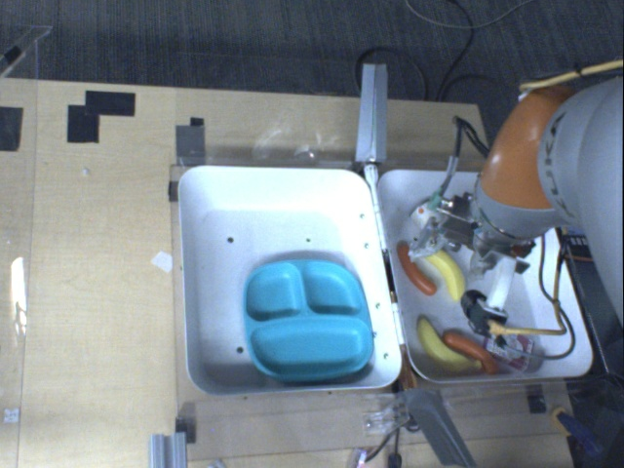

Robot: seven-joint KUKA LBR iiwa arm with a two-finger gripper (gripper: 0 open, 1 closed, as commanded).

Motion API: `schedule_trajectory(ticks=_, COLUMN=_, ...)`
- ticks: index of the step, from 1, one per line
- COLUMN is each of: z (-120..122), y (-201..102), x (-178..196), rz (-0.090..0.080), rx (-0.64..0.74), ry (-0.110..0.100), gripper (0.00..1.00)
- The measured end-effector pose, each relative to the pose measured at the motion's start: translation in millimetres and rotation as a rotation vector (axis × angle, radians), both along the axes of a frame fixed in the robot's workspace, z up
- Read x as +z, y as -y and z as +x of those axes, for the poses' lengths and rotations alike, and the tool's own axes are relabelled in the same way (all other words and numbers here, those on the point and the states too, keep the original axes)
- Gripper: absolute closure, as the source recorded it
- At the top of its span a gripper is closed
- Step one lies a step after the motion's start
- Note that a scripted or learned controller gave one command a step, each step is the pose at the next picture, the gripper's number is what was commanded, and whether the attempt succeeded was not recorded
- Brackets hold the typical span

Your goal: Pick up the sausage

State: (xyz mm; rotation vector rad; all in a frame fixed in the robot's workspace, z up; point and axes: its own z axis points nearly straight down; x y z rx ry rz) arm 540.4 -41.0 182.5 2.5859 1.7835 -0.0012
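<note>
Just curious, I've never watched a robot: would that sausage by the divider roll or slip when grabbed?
The sausage looks round and smooth, so it may roll or slip. It probably weighs little. The banana close beside it could get nudged.

Two short, glossy orange-red sausages lie in the right-hand white bin. One sausage (416,268) lies near the bin's left wall, slanting from upper left to lower right, just beside a yellow banana. The other sausage (469,345) lies near the front edge, almost level, touching a second banana's end.
</note>
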Motion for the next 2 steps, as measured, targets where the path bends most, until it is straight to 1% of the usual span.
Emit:
schedule_trajectory(ticks=1, z=-44.3, y=61.9, x=-89.5, rz=0.002, rx=-0.026, ry=-0.001, gripper=0.00)
schedule_trajectory(ticks=2, z=-42.9, y=61.3, x=-81.6, rz=0.002, rx=-0.023, ry=-0.002, gripper=1.00)
